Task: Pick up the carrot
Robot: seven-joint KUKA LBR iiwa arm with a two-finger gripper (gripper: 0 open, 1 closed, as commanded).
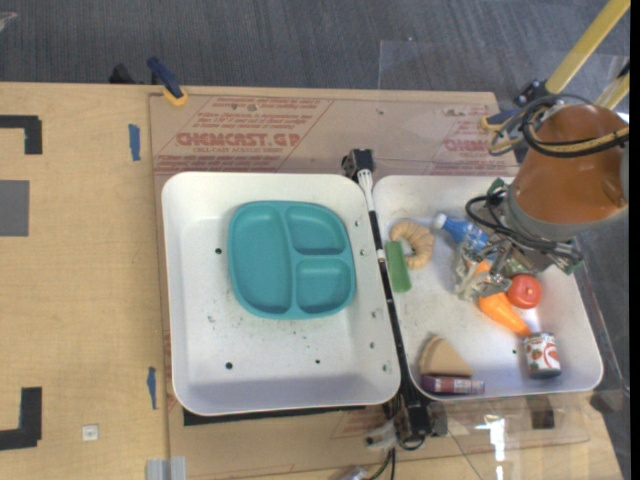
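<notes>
The gripper (480, 273) is reaching into the right bin (585, 368). The carrot (503, 314) is lying just beyond its jaws, touching a tomato (524, 291).

My hand (478, 273) is a blur of metal over the carrot (503, 313), so my fingers' spacing is unreadable. My arm (565, 173) runs off the right edge and hides the bin's (590, 358) far corner.

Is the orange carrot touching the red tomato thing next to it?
Touching. In the camera view the carrot lies right under the red tomato, and their edges meet with no white bin floor between them.
</notes>
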